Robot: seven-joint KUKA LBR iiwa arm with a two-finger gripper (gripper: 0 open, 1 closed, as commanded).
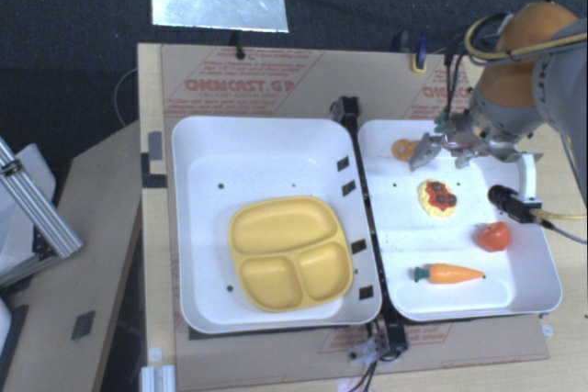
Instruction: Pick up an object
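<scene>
1. While the gripper point(444, 151) hovers over the right bin's point(542, 289) far end, its fingers spread apart and holding nothing, the approach step seems underway.
2. Candidates lie below: a pizza point(438, 197) nearest, a tomato point(493, 236), a carrot point(448, 273), an orange piece point(401, 149).
3. Next, it likely must centre over one, descend, close.
4. The left bin point(197, 197) holds a yellow tray point(289, 251).

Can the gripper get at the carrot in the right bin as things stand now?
Probably yes. The carrot lies alone near the front of the right bin, uncovered, and the gripper hovers over the same bin's back.
</scene>
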